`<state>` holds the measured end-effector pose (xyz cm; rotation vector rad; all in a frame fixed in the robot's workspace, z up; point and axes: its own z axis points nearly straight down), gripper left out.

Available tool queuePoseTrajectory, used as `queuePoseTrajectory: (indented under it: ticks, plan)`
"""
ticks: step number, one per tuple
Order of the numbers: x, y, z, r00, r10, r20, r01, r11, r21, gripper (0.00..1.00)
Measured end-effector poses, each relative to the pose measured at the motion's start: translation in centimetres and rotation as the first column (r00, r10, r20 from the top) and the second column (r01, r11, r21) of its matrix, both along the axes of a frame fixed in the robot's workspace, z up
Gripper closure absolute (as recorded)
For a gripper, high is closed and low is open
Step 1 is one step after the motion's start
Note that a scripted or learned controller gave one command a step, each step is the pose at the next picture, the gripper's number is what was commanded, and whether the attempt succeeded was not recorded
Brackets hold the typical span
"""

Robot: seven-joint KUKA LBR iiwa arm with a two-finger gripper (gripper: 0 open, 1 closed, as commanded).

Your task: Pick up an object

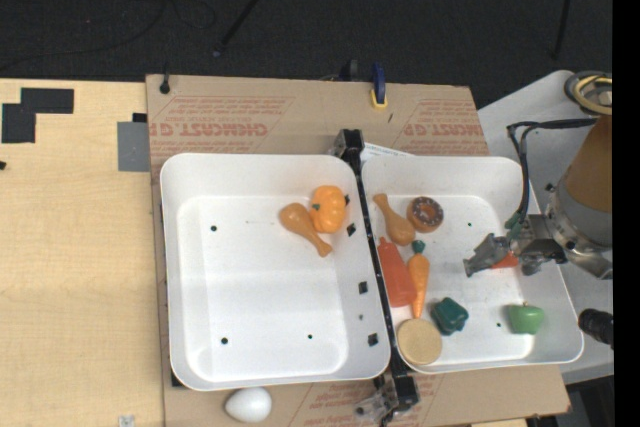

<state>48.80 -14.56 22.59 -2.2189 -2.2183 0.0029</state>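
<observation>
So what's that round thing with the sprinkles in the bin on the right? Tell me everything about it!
It looks like a toy donut: a small ring with dark brown icing, pale speckles on top and a hole in the middle. It seems to be plastic and lies flat on the floor of the right bin, near its far wall. A tan toy drumstick lies right beside it, close enough that they may touch. The gripper is off to its right, well apart from it.

At the frame's right edge, the arm (590, 195) shows an orange band over grey metal, with a black cable looping beside it.
</observation>
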Motion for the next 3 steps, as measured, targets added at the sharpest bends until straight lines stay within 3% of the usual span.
queuePoseTrajectory:
  ticks: [1, 2, 3]
  plan:
    - [-1.7, 2.9, -13.3, 1.000, 0.002, -0.013, -0.002, 1.000, 0.005, 0.00]
    - [-1.4, 2.4, -11.7, 1.000, -0.008, -0.003, 0.008, 1.000, 0.001, 1.00]
    - [0.2, 9.7, 1.6, 1.000, 0.010, 0.015, -0.010, 1.000, 0.001, 1.00]
